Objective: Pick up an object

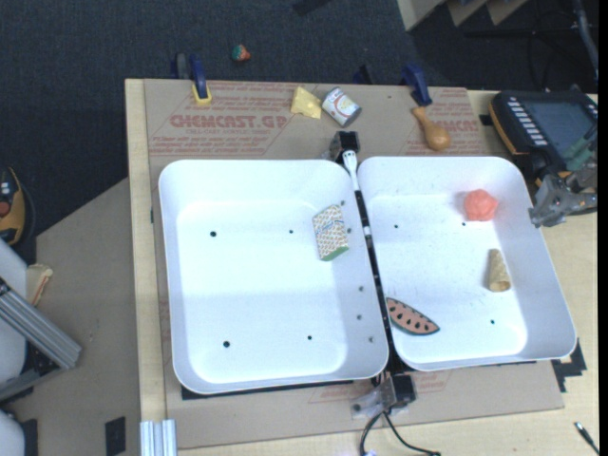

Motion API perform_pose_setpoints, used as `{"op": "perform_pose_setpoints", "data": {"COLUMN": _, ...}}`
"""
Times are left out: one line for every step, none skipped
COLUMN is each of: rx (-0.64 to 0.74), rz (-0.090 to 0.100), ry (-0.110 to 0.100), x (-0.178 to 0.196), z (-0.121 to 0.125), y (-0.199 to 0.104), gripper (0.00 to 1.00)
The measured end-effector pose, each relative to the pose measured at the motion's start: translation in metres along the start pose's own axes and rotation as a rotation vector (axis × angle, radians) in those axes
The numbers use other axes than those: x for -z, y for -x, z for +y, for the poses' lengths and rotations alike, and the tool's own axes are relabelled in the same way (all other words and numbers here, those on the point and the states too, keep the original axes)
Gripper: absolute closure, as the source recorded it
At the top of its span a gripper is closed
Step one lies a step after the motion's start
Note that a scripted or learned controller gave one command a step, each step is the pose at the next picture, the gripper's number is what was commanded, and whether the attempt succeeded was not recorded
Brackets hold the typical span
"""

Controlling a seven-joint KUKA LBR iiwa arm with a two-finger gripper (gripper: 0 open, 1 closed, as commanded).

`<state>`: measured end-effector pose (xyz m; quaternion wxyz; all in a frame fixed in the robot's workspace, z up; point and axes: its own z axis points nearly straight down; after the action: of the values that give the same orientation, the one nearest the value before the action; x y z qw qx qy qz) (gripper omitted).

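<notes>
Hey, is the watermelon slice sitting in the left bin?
No, the watermelon slice lies in the right bin, near its front left corner, while the left bin holds a patterned packet.

You are looking down on two shallow white plastic bins set side by side on a tan cardboard-covered tabletop. In the left bin a small patterned green-and-white packet lies near the right wall, towards the far side. In the right bin you have a round pink ball near the far right corner, a tan cone-shaped piece nearer you along the right side, and a watermelon-slice toy resting at the near left wall. Beyond the bins, on the tabletop, sit a yellow wedge, a small white box and a tan wooden pear-shaped piece.
</notes>
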<state>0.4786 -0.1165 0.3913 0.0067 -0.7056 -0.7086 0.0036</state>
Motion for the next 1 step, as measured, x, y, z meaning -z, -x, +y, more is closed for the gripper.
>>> {"op": "perform_pose_setpoints", "data": {"rx": -0.010, "rz": -0.010, "ry": 0.022, "x": 0.0621, "z": -0.0006, "y": 0.0819, "gripper": 1.00}}
